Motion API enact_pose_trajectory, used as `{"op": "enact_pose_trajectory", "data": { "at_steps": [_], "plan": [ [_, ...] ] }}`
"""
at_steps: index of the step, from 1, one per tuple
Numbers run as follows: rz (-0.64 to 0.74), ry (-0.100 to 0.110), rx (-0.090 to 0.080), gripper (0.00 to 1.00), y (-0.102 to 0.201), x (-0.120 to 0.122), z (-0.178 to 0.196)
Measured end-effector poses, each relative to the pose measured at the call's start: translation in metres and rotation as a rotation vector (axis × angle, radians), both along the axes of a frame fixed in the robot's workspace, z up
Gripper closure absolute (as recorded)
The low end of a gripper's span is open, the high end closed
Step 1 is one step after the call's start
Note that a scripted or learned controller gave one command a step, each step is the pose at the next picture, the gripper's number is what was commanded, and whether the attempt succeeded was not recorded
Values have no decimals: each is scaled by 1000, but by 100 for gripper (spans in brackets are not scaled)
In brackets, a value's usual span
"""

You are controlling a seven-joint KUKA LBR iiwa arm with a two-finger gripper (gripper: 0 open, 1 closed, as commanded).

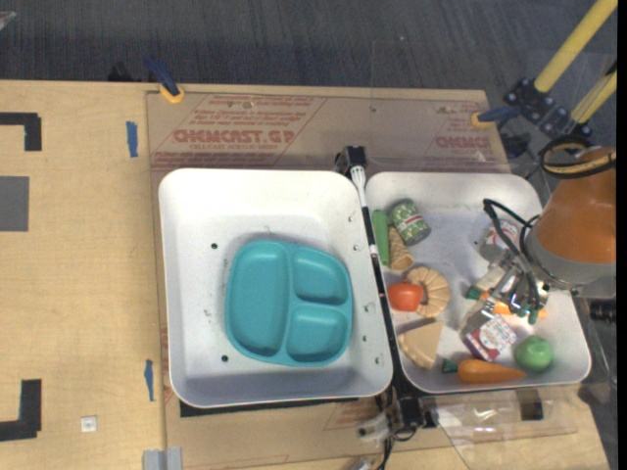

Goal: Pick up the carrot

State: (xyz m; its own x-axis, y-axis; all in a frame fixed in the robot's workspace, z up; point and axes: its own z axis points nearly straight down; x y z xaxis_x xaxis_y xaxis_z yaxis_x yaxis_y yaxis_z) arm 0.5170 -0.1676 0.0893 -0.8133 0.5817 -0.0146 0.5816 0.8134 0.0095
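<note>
We note two bins side by side on the worktop (78, 262). Left bin (196, 213) holds a divided plate (290, 302) at its centre. Right bin (441, 196) holds a can (409, 221) at the back, a carrot (488, 370) along the front wall, an apple (535, 352) just right of it.

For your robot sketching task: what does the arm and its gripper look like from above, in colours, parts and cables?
A broad orange band rings the arm above a grey wrist. Black cables loop beside it. The gripper is a dark, cluttered metal assembly with small orange and green bits.
</note>
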Motion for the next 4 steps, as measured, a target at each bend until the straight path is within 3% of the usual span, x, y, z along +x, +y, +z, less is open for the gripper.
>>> {"op": "enact_pose_trajectory", "data": {
  "at_steps": [1, 2, 3, 4],
  "plan": [
    [0, -11, -2, 100, 0, 4, 13],
    [45, 8, 0, 100, 37, 12, 54],
    [42, 12, 0, 0, 36, 11, 53],
    [-10, 10, 0, 0, 45, 28, 7]
  ]
}}
